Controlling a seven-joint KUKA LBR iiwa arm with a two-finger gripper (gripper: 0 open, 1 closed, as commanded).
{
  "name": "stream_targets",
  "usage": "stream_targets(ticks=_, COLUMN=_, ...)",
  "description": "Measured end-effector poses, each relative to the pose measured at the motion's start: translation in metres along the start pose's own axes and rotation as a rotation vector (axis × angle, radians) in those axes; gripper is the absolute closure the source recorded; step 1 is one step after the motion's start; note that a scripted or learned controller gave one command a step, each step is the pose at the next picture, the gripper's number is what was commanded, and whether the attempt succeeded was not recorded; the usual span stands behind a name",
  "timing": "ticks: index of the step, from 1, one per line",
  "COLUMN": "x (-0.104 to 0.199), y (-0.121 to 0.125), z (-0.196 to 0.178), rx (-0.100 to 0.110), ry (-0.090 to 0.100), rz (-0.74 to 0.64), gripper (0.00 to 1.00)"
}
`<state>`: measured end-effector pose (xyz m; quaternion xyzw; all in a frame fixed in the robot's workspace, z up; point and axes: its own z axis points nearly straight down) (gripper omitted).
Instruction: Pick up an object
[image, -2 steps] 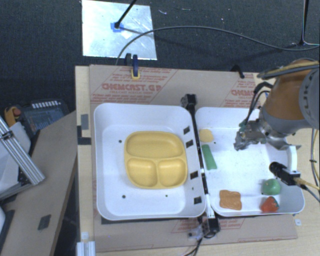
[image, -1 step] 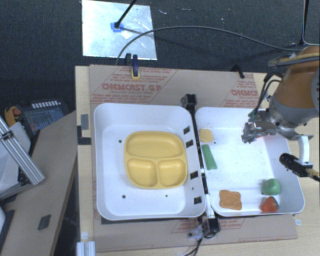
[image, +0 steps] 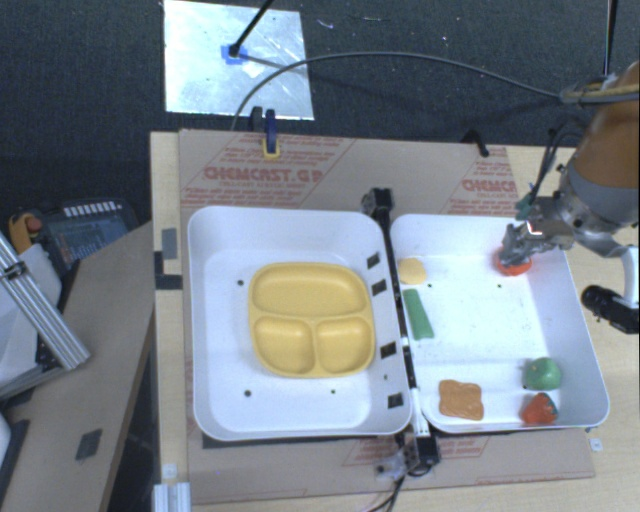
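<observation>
My gripper (image: 519, 250) is down at the back right of the right bin (image: 500, 420), right over a small orange-red object (image: 514, 265) that shows just beneath its tip. The fingers are too small and dark to make out. Other pieces lie in the same bin: a pale yellow piece (image: 411, 270) at the back left, a green stick (image: 417, 313) along the left wall, an orange-brown flat piece (image: 461, 399) at the front, a green round piece (image: 543, 373) and a red piece (image: 539, 409) in the front right corner.
A yellow three-part plate (image: 310, 318) lies in the middle of the left bin (image: 215, 390). A black divider (image: 388, 290) runs between the bins. The arm's grey and orange body (image: 605, 160) hangs over the right bin's back right corner.
</observation>
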<state>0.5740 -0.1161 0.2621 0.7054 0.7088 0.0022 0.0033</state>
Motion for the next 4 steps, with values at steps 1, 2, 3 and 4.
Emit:
stream_targets(ticks=1, x=0.054, y=-0.001, z=0.016, rx=0.006, ry=0.003, rz=-0.004, gripper=1.00)
stream_targets(ticks=2, x=0.106, y=0.000, z=0.010, rx=0.005, ry=0.003, rz=-0.005, gripper=1.00)
stream_targets(ticks=3, x=0.150, y=-0.007, z=0.013, rx=0.007, ry=0.003, rz=-0.004, gripper=1.00)
stream_targets(ticks=4, x=0.204, y=-0.003, z=0.012, rx=0.005, ry=0.003, rz=-0.005, gripper=1.00)
